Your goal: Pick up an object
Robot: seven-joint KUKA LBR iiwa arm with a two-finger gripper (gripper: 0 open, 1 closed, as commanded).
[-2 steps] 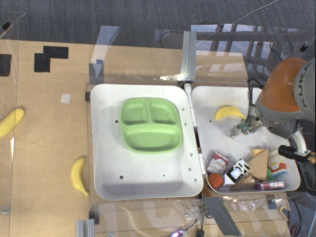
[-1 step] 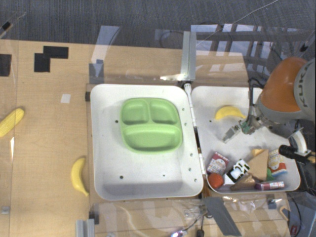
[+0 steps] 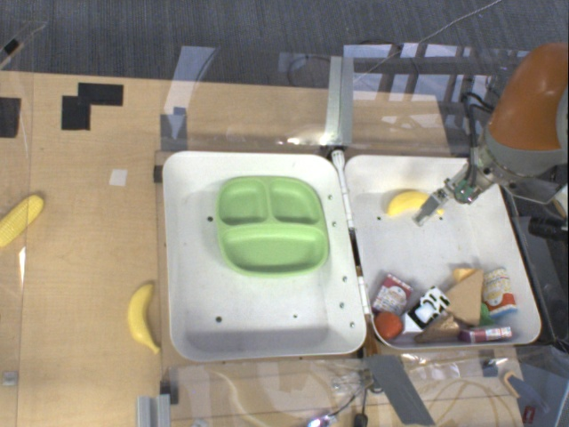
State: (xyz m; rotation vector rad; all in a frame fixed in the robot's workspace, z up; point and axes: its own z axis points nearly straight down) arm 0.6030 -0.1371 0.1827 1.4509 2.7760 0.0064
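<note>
Reaching in from the right, the pincer [image 3: 432, 208] touches the yellow lemon [image 3: 405, 203]; its spread is unclear.

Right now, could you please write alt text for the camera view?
The gripper hangs beside a yellow lemon in the right bin, toys piled at its near edge. The left bin holds a green divided plate.

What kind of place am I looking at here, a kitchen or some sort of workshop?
Most likely a robot test bench in a lab, not a kitchen. A grey arm's gripper reaches into a white bin of jumbled toy food and small objects, next to a bin holding a green divided plate, with loose cables about.
</note>
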